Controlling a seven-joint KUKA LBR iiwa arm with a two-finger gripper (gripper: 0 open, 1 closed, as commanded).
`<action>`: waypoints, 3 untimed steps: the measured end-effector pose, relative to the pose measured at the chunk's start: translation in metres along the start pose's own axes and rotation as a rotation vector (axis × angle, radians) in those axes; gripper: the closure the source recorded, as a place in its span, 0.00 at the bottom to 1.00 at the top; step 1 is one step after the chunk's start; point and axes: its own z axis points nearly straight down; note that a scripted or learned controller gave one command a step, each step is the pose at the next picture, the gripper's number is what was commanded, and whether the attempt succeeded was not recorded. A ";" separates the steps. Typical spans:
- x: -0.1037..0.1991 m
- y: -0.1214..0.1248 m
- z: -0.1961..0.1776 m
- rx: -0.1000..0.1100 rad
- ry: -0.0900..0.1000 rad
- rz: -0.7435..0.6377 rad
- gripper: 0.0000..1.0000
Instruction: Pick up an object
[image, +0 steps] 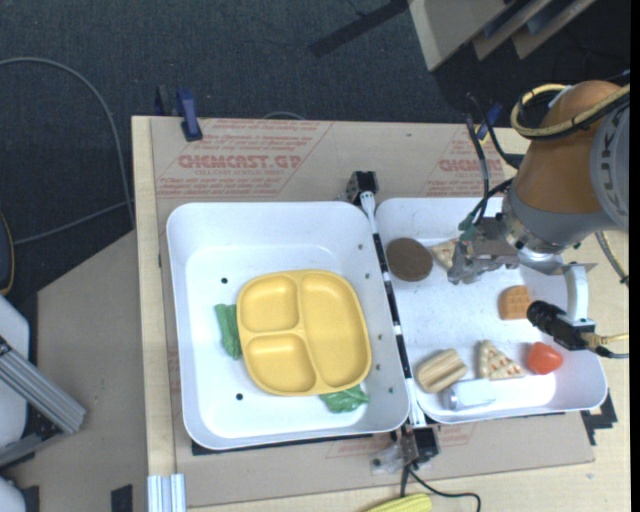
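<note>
I am reaching into the right bin (600, 385), where the loose toy food is lying scattered for me to choose from. Taking that bin as my landmark: a round brown patty (409, 258) is sitting at its upper left corner, a small orange piece (515, 302) is lying near its middle right, a red tomato (544, 357) is sitting toward its lower right, a pizza slice (497, 362) is resting just left of the tomato, a tan bread roll (440, 369) is lying at its lower left, and a pale flat piece (472, 399) is leaning along its near wall. Left of the bin, across the shared rim, a yellow divided plate (300, 331) is sitting on green leaves (229, 330) in the left bin (190, 250); I judge that side is staged apart and is not my target now.

My gripper (468, 262) is hanging over the upper part of the right bin, just right of the patty, which looks like the nearest thing to take. Whether my gripper is released or clenched I cannot tell; nothing is visibly caught in it.
</note>
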 end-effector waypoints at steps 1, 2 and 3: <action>-0.070 0.028 -0.020 -0.004 -0.004 0.002 1.00; -0.070 0.028 -0.020 -0.004 -0.003 0.002 0.00; -0.115 0.002 0.092 -0.007 -0.004 0.002 0.00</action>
